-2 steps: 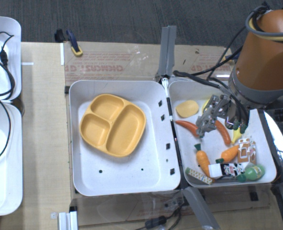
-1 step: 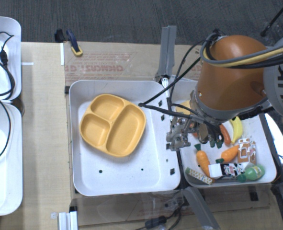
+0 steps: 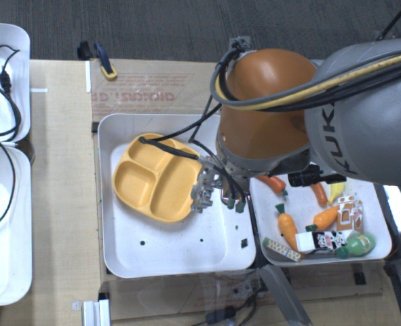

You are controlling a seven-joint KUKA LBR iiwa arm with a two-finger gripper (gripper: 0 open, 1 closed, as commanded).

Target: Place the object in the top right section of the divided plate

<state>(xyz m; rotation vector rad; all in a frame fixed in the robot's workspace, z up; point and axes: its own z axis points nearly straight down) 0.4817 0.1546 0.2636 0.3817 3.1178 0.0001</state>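
Fixed overhead camera, slanted down on both bins (image 3: 119, 250)

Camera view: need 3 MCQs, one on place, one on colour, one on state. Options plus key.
1. Where does the plate lie?
A. left bin
B. right bin
C. bare bench

2. What colour is the plate?
A. white
B. yellow
C. green

3. What is in the plate's sections?
A. a carrot
B. several toys
C. nothing

Key:
1 A: the plate rests in the left bin, beside the right bin that holds the toy food.
2 B: it is yellow against the white bin floor.
3 C: all sections show bare yellow, with only a black cable crossing the upper rim; the carrot sits in the right bin. The tool is at the plate's right edge.
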